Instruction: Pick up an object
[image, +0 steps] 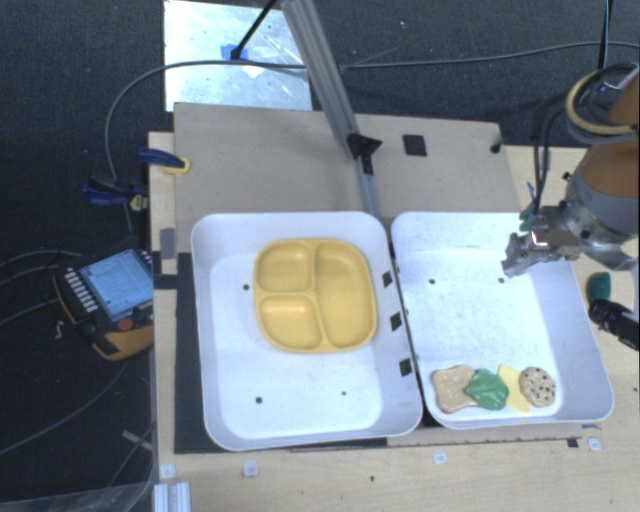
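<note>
In the right bin (470, 290), along its near edge, lie a tan bread-shaped piece (452, 389), a green leafy piece (488, 389), a yellow piece (514, 385) and a round cookie (538, 385). They touch each other in a row. My gripper (522, 254) hangs over the far right part of that bin, well away from the row of pieces, with nothing seen between its fingers.
The left bin (225, 400) holds a yellow three-compartment plate (315, 295). A grey pole (335, 90) slants across the far bench. Cables and a handheld device (108, 290) lie off the bench at left. A green-handled tool (598, 285) sits by the right bin's outer edge.
</note>
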